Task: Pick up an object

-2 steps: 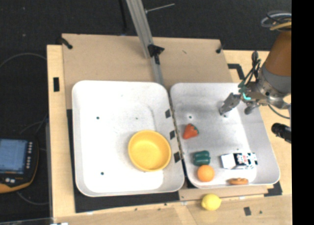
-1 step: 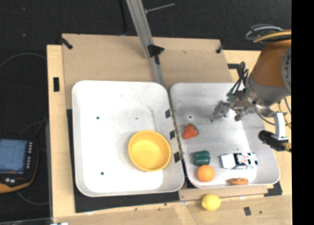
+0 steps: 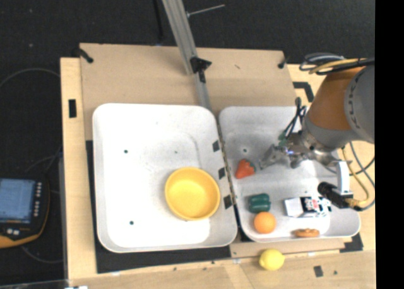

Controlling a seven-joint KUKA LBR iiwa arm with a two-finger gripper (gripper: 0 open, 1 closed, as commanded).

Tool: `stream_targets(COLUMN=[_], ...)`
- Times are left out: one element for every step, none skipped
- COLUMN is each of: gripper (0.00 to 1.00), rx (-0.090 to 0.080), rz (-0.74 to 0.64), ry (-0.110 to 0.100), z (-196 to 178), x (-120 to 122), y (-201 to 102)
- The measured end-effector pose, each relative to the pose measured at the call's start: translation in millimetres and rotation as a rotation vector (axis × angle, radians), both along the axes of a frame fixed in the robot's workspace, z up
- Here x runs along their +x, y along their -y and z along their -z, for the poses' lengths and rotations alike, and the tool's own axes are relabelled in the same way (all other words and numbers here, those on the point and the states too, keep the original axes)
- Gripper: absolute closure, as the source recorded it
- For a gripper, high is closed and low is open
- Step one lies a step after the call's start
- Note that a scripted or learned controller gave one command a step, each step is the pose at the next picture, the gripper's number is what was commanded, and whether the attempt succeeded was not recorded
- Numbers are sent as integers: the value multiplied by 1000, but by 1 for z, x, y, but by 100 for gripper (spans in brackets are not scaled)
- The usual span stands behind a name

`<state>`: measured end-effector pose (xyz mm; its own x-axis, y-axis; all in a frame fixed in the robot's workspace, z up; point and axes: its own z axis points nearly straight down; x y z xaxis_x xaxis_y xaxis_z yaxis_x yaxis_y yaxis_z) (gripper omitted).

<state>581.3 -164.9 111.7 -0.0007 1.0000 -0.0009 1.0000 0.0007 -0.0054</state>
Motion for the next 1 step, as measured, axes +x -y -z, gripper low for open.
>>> stream_targets(gripper=[0], rx=[-2], rz=[1], ry=[4], z=[11], x=[0], y=[1])
